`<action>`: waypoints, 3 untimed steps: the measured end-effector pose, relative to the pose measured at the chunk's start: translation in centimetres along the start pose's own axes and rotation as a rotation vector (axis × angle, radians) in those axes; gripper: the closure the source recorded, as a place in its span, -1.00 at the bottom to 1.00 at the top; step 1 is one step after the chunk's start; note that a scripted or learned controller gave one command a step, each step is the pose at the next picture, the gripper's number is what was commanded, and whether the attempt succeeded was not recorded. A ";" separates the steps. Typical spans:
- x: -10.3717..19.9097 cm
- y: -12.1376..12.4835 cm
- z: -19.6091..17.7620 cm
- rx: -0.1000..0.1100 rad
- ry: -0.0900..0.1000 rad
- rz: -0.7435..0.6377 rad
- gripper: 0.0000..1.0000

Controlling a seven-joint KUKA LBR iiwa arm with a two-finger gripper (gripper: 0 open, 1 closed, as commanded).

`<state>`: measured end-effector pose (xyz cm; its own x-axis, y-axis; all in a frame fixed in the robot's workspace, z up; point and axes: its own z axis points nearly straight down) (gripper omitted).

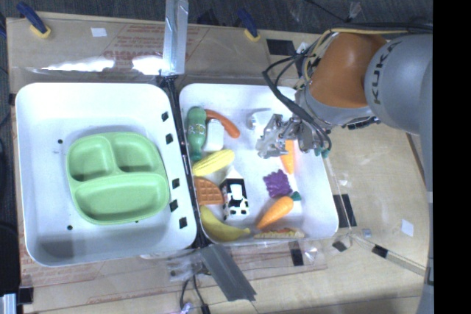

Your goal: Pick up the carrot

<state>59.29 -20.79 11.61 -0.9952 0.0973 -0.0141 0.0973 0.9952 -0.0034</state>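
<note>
Two carrot-like pieces lie in the right bin (pixel 324 187), one carrot (pixel 289 156) held upright between the fingers of the gripper (pixel 283 140) right of centre, so the grasp looks made and only the lift is left.

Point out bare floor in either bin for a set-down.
Left bin: a bare strip all round the green tray, widest along its near and far walls. Right bin: one patch mid-floor between the corn, grapes and gripper. Its left side and near wall are crowded.
</note>
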 end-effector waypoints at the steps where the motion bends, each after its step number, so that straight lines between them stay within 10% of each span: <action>1: 0.4 1.9 -3.4 -0.003 0.009 0.027 1.00; 2: 1.1 3.5 -5.6 -0.003 0.008 -0.093 1.00; 3: 1.1 3.4 -5.6 -0.003 0.008 -0.093 -1.00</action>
<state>58.47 -17.24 17.19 -1.0000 0.0049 -0.0056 0.0049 1.0000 -0.0012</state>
